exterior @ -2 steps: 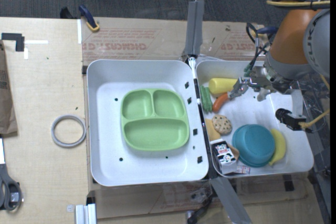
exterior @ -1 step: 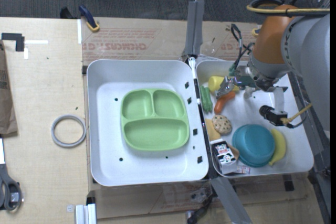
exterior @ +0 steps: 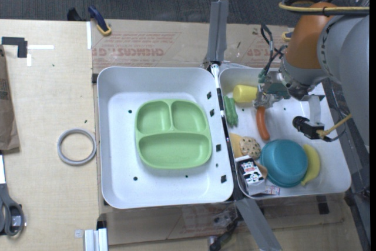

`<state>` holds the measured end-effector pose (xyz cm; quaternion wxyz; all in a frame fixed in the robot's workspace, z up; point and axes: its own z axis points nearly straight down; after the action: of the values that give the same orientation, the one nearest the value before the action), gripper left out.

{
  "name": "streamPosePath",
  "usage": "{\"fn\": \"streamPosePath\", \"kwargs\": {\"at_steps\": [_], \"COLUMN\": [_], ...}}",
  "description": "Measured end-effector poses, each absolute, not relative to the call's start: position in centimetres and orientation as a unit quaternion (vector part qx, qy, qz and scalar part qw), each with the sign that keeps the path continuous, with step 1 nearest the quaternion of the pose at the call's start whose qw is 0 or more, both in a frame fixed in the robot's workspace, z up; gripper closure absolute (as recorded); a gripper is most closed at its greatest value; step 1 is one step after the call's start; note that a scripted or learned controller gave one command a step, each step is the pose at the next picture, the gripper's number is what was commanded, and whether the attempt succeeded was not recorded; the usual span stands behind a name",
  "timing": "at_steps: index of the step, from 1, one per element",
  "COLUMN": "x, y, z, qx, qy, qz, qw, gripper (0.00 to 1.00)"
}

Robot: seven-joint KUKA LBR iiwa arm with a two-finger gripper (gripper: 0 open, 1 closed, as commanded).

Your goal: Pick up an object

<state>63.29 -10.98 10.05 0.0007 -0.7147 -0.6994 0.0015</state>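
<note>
Scissors (exterior: pixel 10 216) lie at the bench's near left corner, with a brown paper bag (exterior: pixel 7 107) against the left edge behind them. A grey ring (exterior: pixel 77 146) rests flat on the bench, just left of the left bin (exterior: pixel 114 144). That bin holds a pale green divided plate (exterior: pixel 173 134), lying level near its middle. Across the divider, in the right bin (exterior: pixel 286 116), a green pod (exterior: pixel 230 110) lies along the left wall with a yellow block (exterior: pixel 245 93) behind it. Nearer me along that wall are a speckled cookie (exterior: pixel 249 146) and a black-and-white carton (exterior: pixel 251 172). An orange sausage-shaped piece (exterior: pixel 263 125) lies lengthwise toward the back of the bin, just right of the pod and close to the yellow block. The gripper (exterior: pixel 263 99) is down in that bin, right at the orange piece's far end and beside the yellow block; from here I cannot tell whether it is spread or closed, or whether it grasps anything. A blue bowl (exterior: pixel 284 162) sits at the near side, with a banana (exterior: pixel 313 163) curved against its right side.
</note>
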Motion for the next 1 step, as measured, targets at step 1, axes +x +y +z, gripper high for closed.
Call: {"fn": "streamPosePath", "kwargs": {"at_steps": [1], "x": [65.92], "y": [-5.07], "z": [19.22], "qx": [-0.675], "qy": [-0.738], "qz": [0.0003], "qw": [0.000], "gripper": [1.00]}}
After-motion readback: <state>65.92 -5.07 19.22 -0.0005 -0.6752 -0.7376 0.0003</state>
